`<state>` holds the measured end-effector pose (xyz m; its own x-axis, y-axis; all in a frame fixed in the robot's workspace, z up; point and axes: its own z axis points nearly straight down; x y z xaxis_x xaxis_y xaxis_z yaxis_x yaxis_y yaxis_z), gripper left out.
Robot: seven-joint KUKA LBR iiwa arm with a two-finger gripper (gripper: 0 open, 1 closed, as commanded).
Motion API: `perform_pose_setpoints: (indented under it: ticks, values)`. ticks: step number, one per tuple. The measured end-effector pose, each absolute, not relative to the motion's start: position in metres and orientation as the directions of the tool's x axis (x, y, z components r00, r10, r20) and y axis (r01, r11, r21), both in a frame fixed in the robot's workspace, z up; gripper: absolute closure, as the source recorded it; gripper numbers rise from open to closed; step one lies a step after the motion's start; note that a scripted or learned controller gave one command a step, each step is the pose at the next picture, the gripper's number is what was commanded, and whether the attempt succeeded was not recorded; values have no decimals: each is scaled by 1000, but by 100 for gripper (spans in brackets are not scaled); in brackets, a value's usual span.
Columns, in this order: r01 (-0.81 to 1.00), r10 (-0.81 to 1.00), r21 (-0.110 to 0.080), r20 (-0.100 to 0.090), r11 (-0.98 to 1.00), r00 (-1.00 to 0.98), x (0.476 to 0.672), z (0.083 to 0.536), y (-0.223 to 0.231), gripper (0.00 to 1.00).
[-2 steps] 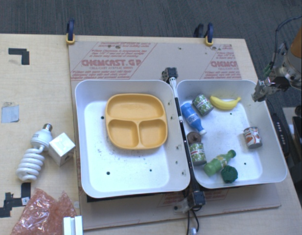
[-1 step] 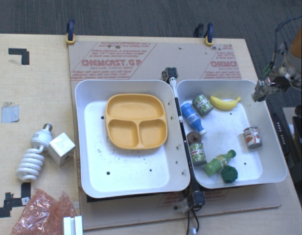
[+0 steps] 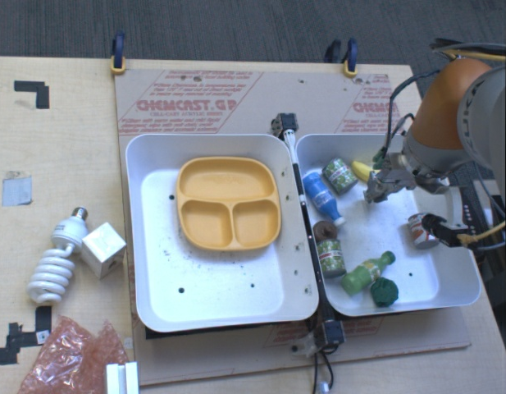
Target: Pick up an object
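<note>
Several small things lie in the right bin point(image 3: 449, 290), among them a blue bottle point(image 3: 321, 194) and a green bottle point(image 3: 366, 272), and the gripper point(image 3: 382, 183) hangs low above them near a yellow piece point(image 3: 362, 170), so nothing looks picked up yet.

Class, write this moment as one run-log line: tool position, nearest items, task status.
tool over right bin | nearest: yellow item, green can | blue bottle untouched | pick: not yet done

We see a robotics lab: clamps point(image 3: 119, 53) pin a protective board point(image 3: 195, 101) to the table point(image 3: 56, 171), bearing two bins point(image 3: 146, 220).
</note>
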<state>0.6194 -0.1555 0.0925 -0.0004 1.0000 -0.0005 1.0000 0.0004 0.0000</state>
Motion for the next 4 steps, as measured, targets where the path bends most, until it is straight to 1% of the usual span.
perform_pose_setpoints:
  ticks: [1,2,3,4]
  values:
    - [1000,1000,2,-1,3,-3,659,93,-146,0]
    - [1000,1000,1,-1,2,-2,659,151,-120,0]
    - [1000,1000,0,0,-2,2,602,92,-92,0]
    - [1000,1000,-15,2,2,-2,656,115,-103,0]
